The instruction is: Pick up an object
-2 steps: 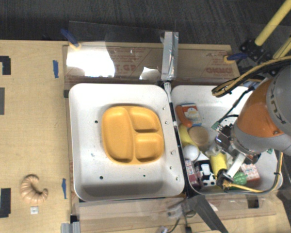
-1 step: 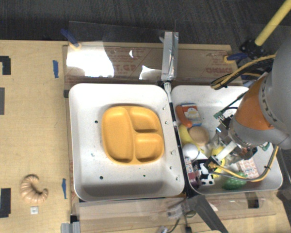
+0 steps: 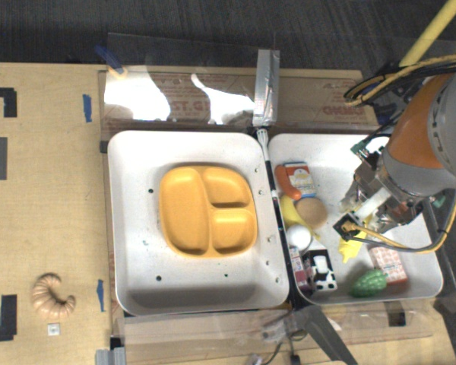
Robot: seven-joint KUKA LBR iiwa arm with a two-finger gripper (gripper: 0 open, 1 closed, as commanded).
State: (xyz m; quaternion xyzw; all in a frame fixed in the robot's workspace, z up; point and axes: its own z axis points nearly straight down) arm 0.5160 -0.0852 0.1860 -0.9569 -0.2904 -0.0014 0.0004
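Note:
My gripper hangs low over the middle of the right bin, with the arm coming in from the right. Just left of it lie a tan egg-shaped object, a yellow banana-like piece and a white ball. An orange carton lies at the bin's back left. A small yellow piece sits right below the gripper. Along the front edge are a black-and-white toy, a green lumpy object and a pink patterned box. Nothing visibly sits in the gripper.
The left bin holds a yellow divided plate. A toy croissant lies on the bench at the far left. A clear plastic sheet and a taped post stand behind the bins.

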